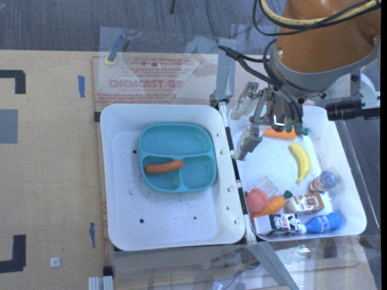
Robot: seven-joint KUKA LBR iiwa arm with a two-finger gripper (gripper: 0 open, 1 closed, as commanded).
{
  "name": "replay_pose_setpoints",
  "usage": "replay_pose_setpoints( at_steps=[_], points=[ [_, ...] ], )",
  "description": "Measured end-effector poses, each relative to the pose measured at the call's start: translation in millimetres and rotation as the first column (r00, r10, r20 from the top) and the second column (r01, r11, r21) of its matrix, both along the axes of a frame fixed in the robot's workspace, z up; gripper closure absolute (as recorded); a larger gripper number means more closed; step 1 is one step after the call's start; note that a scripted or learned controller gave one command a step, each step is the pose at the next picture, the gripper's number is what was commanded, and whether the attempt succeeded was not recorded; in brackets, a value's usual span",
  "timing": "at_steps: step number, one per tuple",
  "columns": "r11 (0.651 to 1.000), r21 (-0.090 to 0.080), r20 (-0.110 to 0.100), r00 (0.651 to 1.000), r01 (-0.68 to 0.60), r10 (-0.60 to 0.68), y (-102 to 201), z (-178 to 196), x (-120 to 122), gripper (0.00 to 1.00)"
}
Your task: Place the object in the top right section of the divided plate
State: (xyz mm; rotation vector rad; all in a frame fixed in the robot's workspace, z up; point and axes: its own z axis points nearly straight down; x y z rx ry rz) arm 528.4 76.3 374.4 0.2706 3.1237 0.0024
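In the right bin (pixel 344 156) I see a banana (pixel 300 160) lying near the middle. Along the near edge sit a pink round toy (pixel 256 199) touching a small carrot (pixel 273 205), a little milk carton (pixel 310 203), a blue bottle (pixel 325 223) on its side, and a black-and-white carton (pixel 284 223). A small can (pixel 326 179) stands just beyond the milk carton. Blue tape strips (pixel 81 86) mark my wooden bench (pixel 48 180).
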Motion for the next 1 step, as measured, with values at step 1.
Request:
replay_pose_setpoints(
  at_steps=[1],
  points=[
    [1.000, -0.001, 0.001, 1.000, 0.003, -0.003, -68.5, 62.1, -47.1, 0.00]
  ],
)
